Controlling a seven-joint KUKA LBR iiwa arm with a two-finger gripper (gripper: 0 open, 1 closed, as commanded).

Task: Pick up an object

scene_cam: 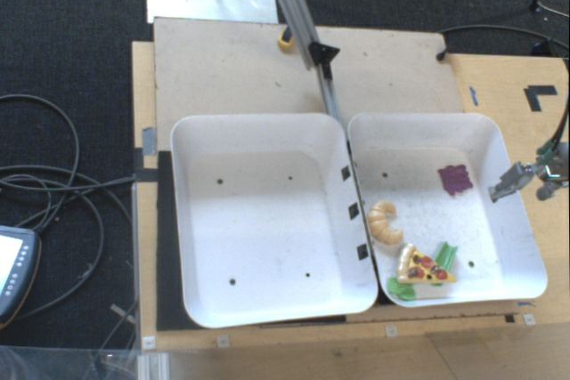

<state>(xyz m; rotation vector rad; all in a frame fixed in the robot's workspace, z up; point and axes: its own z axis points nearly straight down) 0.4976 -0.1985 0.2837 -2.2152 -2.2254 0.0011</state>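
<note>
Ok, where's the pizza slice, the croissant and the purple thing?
pizza slice [426, 266], camera view, on its topped middle.
croissant [386, 222], camera view, on its curved middle.
purple thing [455, 180], camera view, on its centre.

Robotics lab, plywood bench [499, 93] on dark carpet, camera pole [294, 0], loose cables [53, 182]

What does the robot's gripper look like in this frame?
At the right edge, above the right bin's rim, the gripper shows as a small grey metal piece with pale, silvery highlights. Behind it sit darker parts with a greenish tint, and a thin dark cable curves upward.
</note>
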